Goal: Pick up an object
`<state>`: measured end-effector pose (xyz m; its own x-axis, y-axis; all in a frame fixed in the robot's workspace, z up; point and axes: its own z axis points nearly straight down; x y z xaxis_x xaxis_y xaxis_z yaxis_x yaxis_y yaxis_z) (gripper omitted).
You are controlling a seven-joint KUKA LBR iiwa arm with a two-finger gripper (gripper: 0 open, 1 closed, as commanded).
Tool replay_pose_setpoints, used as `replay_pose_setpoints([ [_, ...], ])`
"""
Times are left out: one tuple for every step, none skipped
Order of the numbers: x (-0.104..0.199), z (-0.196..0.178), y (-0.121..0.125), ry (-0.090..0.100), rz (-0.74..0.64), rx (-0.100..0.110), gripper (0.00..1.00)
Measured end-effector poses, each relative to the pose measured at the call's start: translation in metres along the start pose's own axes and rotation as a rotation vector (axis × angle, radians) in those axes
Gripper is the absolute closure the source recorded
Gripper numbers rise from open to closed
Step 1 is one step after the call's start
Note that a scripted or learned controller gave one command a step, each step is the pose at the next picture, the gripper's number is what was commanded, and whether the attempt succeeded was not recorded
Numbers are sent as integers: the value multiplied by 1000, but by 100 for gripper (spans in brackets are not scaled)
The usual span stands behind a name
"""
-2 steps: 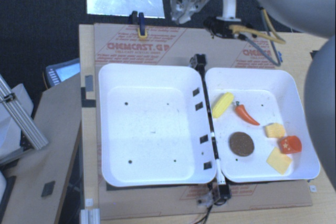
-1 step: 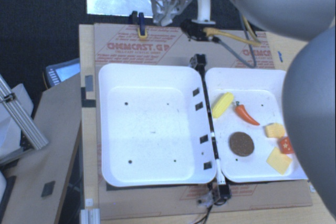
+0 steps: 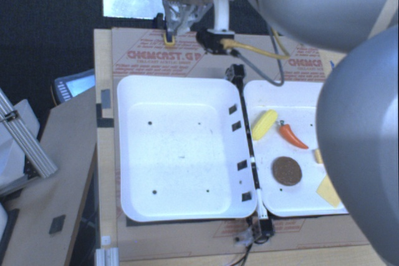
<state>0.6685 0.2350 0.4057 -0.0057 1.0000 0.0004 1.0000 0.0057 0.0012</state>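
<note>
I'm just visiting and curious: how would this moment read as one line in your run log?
gripper: above left bin's far edge, small yellow piece at fingertips | right bin: corn, carrot, brown disc, yellow wedge

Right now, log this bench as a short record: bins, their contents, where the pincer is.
left bin: white, shallow, bare floor with small dark dots
right bin: white, partly hidden by the arm
corn: yellow, right bin, near the divider
carrot: orange, right of the corn, apart from it
disc: brown, round, below the carrot
wedge: yellow, right bin, partly under the arm
pincer: beyond the left bin's far edge, over the cardboard
pincer load: small yellow piece at its tip, hold unclear
</note>
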Motion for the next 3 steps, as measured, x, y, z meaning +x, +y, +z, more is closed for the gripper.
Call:
replay_pose_setpoints([
  [-1,12,-19,0,1,1,100],
  [-1,12,-19,0,0,0,0],
  [0,-15,-73,1,-2,0,0],
])
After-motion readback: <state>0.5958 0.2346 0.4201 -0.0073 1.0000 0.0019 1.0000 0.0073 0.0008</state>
